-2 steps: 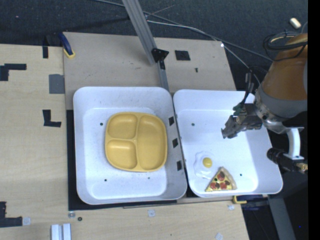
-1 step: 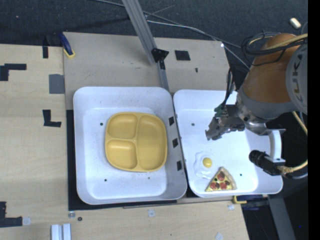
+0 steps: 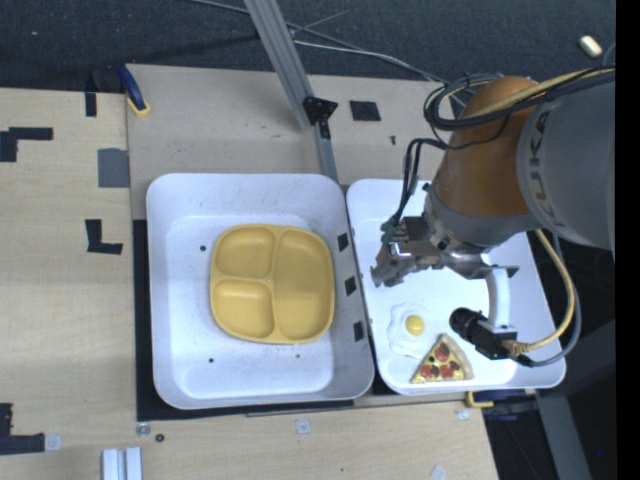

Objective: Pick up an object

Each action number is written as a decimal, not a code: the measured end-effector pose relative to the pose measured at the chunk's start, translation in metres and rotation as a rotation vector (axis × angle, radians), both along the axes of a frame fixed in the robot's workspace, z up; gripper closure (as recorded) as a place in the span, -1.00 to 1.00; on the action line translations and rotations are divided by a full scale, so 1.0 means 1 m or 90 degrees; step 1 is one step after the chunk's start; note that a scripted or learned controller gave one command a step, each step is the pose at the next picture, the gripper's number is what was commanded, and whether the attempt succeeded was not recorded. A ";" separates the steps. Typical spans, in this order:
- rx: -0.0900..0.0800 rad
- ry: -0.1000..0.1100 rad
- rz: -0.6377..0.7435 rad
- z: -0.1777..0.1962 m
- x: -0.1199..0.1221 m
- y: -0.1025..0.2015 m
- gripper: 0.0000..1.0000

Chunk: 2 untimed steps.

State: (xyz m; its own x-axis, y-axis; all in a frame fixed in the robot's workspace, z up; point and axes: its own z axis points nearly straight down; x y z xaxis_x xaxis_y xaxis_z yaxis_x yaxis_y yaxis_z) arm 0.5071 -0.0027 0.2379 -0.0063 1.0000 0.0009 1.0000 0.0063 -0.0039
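While the grey arm (image 3: pixel 540 168) with its orange band is stretched in from the right, two white bins are seen side by side on the bench (image 3: pixel 60 268). The left bin (image 3: pixel 180 368) is occupied by a yellow divided plate (image 3: pixel 272 283), lying flat near its middle. Over the right bin (image 3: pixel 375 208) the gripper (image 3: pixel 392 266) is held low, near the bin's left wall; whether its jaws are apart or together cannot be told. Just below it, a fried egg (image 3: pixel 408 330) is laid on the bin floor, and a pizza slice (image 3: pixel 441 361) is placed beside the egg, near the bin's lower edge.
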 end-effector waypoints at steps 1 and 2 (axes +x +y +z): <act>0.000 -0.001 0.001 0.001 0.004 0.052 1.00; -0.001 -0.001 0.000 -0.011 0.005 0.105 1.00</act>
State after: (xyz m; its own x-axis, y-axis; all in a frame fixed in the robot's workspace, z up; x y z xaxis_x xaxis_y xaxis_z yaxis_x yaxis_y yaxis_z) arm 0.5121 0.1022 0.2273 -0.0066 1.0000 0.0000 1.0000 0.0066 -0.0026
